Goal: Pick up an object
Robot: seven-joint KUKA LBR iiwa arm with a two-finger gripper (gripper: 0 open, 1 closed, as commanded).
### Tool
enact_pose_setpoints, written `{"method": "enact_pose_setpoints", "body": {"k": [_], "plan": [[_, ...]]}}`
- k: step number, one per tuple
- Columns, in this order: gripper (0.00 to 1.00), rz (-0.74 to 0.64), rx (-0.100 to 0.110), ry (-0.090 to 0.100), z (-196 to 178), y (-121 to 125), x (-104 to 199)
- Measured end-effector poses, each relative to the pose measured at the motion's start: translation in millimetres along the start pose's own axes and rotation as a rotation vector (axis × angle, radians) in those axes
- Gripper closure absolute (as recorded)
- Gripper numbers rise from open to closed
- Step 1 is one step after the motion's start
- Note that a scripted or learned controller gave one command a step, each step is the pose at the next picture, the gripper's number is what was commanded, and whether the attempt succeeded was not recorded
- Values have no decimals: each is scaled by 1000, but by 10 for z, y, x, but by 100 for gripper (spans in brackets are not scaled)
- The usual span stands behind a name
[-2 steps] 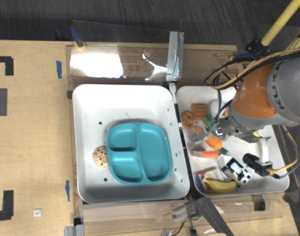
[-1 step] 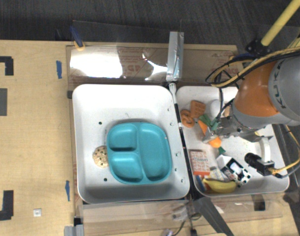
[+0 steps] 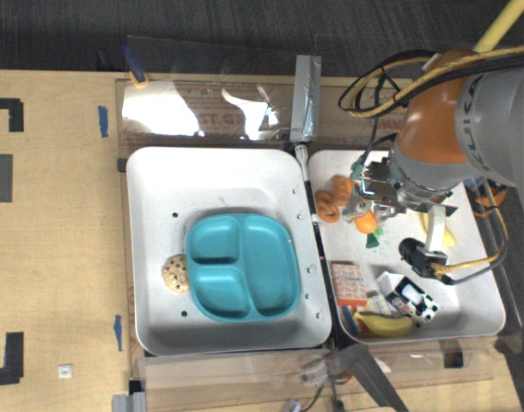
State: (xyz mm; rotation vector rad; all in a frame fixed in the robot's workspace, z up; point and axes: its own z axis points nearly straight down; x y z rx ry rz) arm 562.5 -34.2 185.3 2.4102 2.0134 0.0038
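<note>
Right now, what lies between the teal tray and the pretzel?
In the camera view, bare white floor of the left bin, then the two bins' adjoining rims, lie between the tray and the pretzel in the right bin.

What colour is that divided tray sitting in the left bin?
The divided tray is teal blue, plain, seen clearly in the camera view.

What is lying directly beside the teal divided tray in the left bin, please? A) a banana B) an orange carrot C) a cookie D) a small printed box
C: a round speckled cookie lies against the left edge of the teal divided tray in the left bin, while the banana sits in the right bin.
</note>
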Motion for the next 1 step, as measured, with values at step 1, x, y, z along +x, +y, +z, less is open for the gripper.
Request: {"method": "enact_pose_setpoints", "body": {"k": [1], "plan": [[100, 221, 6, -1, -158, -333, -8]]}}
